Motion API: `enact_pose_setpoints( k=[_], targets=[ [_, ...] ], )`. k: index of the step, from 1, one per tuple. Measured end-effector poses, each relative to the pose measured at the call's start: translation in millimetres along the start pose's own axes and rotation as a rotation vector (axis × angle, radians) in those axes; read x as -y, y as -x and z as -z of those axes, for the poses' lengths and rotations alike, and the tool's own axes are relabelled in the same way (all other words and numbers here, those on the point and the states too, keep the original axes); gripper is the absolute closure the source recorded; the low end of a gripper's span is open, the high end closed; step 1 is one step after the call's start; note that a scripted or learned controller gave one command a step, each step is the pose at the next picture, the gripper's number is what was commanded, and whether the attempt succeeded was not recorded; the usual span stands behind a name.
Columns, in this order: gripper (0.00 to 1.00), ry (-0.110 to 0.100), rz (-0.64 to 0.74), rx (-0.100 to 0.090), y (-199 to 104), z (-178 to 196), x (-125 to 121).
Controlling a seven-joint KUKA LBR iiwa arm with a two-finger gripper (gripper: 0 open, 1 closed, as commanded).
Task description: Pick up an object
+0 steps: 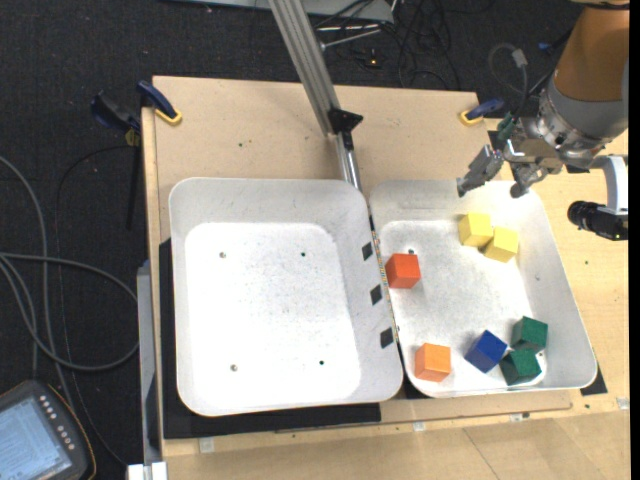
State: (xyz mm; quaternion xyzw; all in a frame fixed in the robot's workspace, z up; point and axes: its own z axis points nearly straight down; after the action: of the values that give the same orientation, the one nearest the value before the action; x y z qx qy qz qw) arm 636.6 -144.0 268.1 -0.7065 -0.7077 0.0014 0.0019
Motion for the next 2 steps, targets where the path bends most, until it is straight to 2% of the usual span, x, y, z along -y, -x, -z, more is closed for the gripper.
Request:
enact_pose_setpoints(
  k=[1,2],
  targets=[
    [0.00,0.005,0.001,0.001,-0.1,3.1,-0.8],
    [0.00,-0.002,-0.003,0.000,2.6,-59.1,5.5]
  ],
)
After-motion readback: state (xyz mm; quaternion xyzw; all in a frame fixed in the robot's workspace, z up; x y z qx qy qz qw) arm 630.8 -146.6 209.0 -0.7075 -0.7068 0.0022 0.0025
